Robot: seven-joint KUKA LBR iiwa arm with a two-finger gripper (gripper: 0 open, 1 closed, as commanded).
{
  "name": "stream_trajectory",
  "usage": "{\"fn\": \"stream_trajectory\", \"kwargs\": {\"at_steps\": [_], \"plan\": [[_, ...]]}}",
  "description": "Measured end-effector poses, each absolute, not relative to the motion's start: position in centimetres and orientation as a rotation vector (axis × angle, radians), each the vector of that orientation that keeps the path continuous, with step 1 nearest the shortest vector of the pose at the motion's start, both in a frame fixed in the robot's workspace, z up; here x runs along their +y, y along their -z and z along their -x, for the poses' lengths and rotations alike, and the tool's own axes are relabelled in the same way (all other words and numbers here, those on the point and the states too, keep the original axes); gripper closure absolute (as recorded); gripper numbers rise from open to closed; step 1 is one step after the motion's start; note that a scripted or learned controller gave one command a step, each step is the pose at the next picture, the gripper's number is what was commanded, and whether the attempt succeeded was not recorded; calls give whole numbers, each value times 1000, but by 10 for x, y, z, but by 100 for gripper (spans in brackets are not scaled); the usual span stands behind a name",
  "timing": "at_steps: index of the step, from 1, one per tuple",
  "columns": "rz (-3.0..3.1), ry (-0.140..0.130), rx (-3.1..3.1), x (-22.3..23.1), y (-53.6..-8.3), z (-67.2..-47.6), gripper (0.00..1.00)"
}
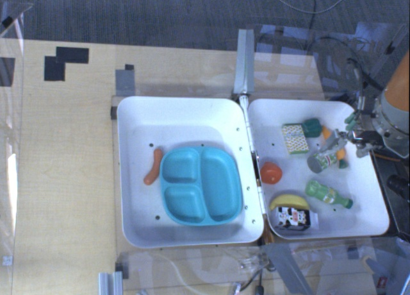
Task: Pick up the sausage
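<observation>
Sausage (153, 166) lies in the left bin (128, 210), just beside the blue tray (200, 184). The right bin (378, 220) holds a tomato (271, 173), banana (289, 201), green bottle (327, 195) and card (295, 138). The end effector (349, 138) hovers over this bin; its opening I cannot tell.

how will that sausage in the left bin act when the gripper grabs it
The sausage looks thin and slightly curved, so it probably won't roll far. Lying flat beside the blue tray, it leaves little clearance on that side. Its smooth skin may slip.
</observation>
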State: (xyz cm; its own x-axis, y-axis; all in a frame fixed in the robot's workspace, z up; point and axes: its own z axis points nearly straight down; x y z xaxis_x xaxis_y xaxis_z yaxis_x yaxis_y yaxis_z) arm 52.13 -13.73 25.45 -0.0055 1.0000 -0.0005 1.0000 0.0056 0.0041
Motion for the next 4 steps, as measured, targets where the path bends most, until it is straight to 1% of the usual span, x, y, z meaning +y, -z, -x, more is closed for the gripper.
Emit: {"fn": "stream_trajectory", "kwargs": {"at_steps": [1,2,3,4], "plan": [[-2180,-6,2252,-151,-313,-488,0],[-2262,-4,2177,-79,-204,-488,0],[-2266,-4,2174,13,-184,-488,0],[-2248,-5,2189,-64,-185,-488,0]]}}
